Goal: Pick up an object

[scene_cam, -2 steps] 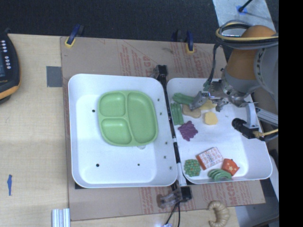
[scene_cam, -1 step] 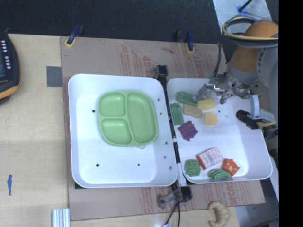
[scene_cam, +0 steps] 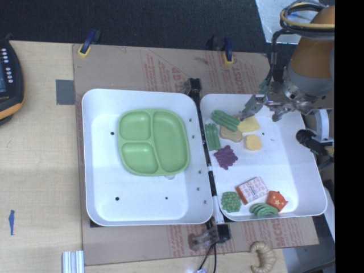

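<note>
My gripper (scene_cam: 263, 112) hangs over the far part of the right bin (scene_cam: 296, 169), open, with nothing between its fingers. Its left fingertip (scene_cam: 249, 110) is just above a yellow piece (scene_cam: 248, 125). Close by lie a tan cookie (scene_cam: 230, 133), a green pod (scene_cam: 225, 119), a second yellow piece (scene_cam: 253, 143), a green strip (scene_cam: 212, 135) and purple grapes (scene_cam: 226, 156). Near the front of this bin are a red-and-white box (scene_cam: 252, 189), an orange block (scene_cam: 276, 200), a green round piece (scene_cam: 230, 201) and green slices (scene_cam: 264, 210).
The left bin (scene_cam: 102, 198) holds a green three-part plate (scene_cam: 153, 141). A black clip (scene_cam: 194, 86) sits where the bins meet at the back. A handheld controller (scene_cam: 7, 78) lies at the far left. A curled tan object (scene_cam: 264, 256) rests outside the bins in front.
</note>
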### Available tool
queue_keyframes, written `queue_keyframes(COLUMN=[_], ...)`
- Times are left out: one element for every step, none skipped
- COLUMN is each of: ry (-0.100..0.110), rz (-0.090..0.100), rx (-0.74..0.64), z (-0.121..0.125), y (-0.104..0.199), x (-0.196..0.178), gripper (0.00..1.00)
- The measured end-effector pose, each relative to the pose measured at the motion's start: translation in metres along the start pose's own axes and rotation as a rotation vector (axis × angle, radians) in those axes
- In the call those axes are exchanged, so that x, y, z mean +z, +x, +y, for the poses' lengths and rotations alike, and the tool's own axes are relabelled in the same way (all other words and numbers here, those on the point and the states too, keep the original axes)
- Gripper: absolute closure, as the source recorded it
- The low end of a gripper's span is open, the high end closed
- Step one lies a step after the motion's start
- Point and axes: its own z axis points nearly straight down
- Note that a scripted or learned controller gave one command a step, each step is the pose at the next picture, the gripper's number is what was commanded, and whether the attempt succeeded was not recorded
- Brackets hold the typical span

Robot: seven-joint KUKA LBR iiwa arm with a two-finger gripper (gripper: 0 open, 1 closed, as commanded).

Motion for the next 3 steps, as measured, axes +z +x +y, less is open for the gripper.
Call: queue_keyframes(ry=[0.003, -0.009, 0.006], rz=[-0.002, 0.000, -0.002], rx=[-0.001, 0.005, 0.003], z=[0.046, 0.049, -0.011], y=[0.011, -0.049, -0.044], x=[0.111, 0.109, 0.114], gripper=[0.00, 0.00, 0.00])
